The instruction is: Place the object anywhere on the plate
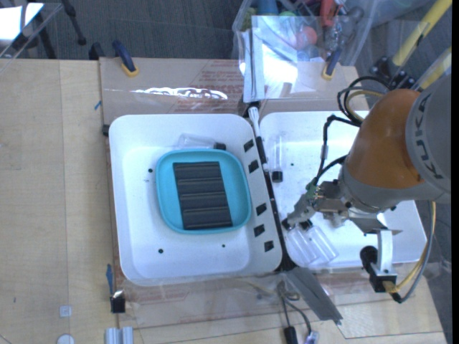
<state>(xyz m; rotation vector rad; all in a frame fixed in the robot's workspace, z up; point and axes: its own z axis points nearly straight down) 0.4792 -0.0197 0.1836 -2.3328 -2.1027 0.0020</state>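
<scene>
From the fixed overhead camera, the left bin (pixel 129 256) carries a turquoise square plate (pixel 166 192) with a dark ribbed rectangular block (pixel 202 194) lying flat at its centre. The grey arm with its orange band (pixel 384 138) reaches into the right bin (pixel 301 131), and the gripper (pixel 300 219) sits low near that bin's left wall, just beside the divider. I cannot tell how the tool stands. A clear plastic piece (pixel 313 244) lies just near of it.
</scene>
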